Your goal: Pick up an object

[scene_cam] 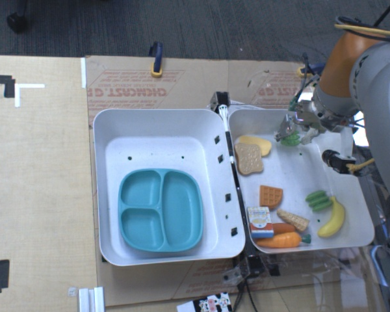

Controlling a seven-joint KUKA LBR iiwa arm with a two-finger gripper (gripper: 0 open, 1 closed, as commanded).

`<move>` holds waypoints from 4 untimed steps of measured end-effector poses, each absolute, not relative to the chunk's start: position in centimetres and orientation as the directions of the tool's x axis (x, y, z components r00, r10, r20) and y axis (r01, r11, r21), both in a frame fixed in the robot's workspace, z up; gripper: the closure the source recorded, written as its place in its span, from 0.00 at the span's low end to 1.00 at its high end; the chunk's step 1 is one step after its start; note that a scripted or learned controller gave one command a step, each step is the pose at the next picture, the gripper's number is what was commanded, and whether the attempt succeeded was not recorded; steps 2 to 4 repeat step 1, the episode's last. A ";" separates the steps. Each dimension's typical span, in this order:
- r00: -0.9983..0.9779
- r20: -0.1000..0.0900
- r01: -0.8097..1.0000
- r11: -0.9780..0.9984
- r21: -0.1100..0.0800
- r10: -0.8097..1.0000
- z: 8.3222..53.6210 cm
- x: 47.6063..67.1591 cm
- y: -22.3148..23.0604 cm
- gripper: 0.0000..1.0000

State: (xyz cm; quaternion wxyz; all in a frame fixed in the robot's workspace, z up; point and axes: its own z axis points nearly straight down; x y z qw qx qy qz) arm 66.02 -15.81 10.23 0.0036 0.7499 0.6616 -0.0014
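My gripper [291,134] hangs over the far part of the right bin [351,236], under the grey wrist with its orange band. A small green item [289,140] sits between the fingertips, and the fingers look shut on it. Below it in the bin lie a slice of toast [249,158] on a yellow piece [265,145], a square waffle [271,195], a cracker stick [292,220], a small carton [259,218], a carrot [279,240], a green vegetable [318,201] and a banana [333,218].
The left bin [110,142] holds a teal divided plate [161,210]. A black hinge strip [227,168] runs between the bins. Cardboard [182,83] lies under both, with a blue clamp [156,58] at its far edge. Cables [341,161] hang by the right bin's rim.
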 end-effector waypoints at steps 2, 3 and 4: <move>-0.185 -0.003 0.983 0.185 0.002 0.983 19.2 65.1 -7.1 1.00; -0.185 -0.003 0.983 0.185 0.002 0.983 19.2 65.1 -7.1 1.00; -0.185 -0.003 0.983 0.185 0.002 0.983 19.2 65.1 -7.1 1.00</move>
